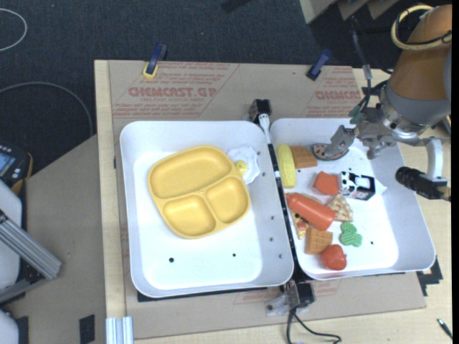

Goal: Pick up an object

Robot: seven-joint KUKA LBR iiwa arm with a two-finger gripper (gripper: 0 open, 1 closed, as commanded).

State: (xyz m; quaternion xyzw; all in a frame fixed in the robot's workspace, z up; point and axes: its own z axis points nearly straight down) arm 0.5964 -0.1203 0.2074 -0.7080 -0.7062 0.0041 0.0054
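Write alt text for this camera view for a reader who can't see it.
A grey and orange robot arm reaches from the right, its pincer over the right bin of toy food, including corn and a sausage. The left bin holds a yellow divided plate.

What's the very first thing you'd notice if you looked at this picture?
Probably the big yellow divided plate, lying alone in the middle of the left bin with a toy fried egg at its upper right corner. Next comes the bright heap of toy food in the right bin: a corn cob, a red hot dog and a tomato. The gripper hangs over that bin's far edge.
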